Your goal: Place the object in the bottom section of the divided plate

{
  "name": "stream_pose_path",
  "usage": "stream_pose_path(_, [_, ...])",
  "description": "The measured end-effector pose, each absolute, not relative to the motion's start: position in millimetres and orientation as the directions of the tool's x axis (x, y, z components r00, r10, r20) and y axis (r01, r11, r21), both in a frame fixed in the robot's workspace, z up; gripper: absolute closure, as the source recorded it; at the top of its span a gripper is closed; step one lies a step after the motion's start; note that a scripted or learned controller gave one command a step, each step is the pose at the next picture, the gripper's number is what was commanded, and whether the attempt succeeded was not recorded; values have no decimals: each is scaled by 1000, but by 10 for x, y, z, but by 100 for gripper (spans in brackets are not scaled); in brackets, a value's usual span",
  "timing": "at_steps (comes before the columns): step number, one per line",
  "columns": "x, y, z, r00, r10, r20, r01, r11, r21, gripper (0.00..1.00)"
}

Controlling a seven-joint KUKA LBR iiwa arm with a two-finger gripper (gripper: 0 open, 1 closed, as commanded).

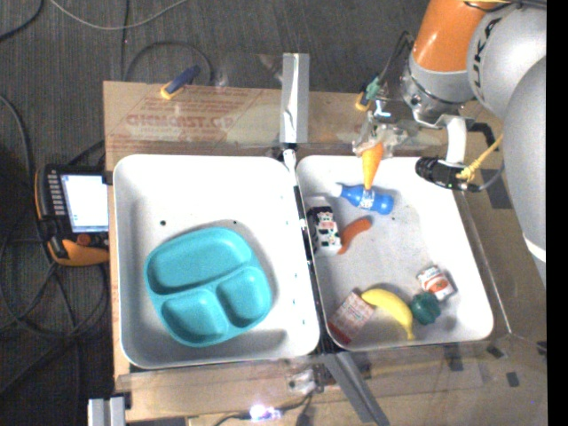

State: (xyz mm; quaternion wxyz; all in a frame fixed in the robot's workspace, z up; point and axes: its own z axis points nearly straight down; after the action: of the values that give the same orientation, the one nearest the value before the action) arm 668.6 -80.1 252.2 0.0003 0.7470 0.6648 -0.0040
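Teal divided plate (209, 294) sits in the left bin (133, 180), toward its front; one long section along the back-left, two smaller ones toward the front-right. All sections look bare. Left of the bin, a handheld pendant w/ lit screen (80, 204) lies on the table.

Moving right, across the divider: right bin (470, 238) holds the clutter. A small black-and-white toy (325, 227) near the left wall, a red-orange sausage-shaped piece (354, 230) just beside it, a blue item (367, 198) further back. Toward the front: a red-white packet (351, 315), a banana (391, 309), a dark green thing (425, 309) touching the banana's end, a small red-white can (437, 281).

Far right, at the back of that bin, the hand (376, 143) hangs above the blue item w/ an orange carrot-like object (371, 161) pinched between its fingers, tip pointing down. The carrot's tip looks close to or just over the blue item; can't tell if they touch.

Step in hand, as I judge it: object is grasped and lifted, transport not yet done. Next move calls for carrying it left over the divider w/ enough clearance, then down to the plate's bottom section, presumably one of the sections nearest the front edge. Grip looks to be at the carrot's top only, so swing or slip in transit is a risk.
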Motion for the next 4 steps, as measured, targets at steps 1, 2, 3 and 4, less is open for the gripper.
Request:
stream_pose_path(1, [6563,-62,1799,87,996,-1,996,-87,-8,100])
stream_pose_path(2, [5278,740,1801,-38,999,0,999,38,-9,100])
stream_pose_path(3, [5437,1352,1210,-121,993,0,993,121,-6,100])
stream_pose_path(4, [5431,1379,1211,-124,992,3,992,124,-7,0])
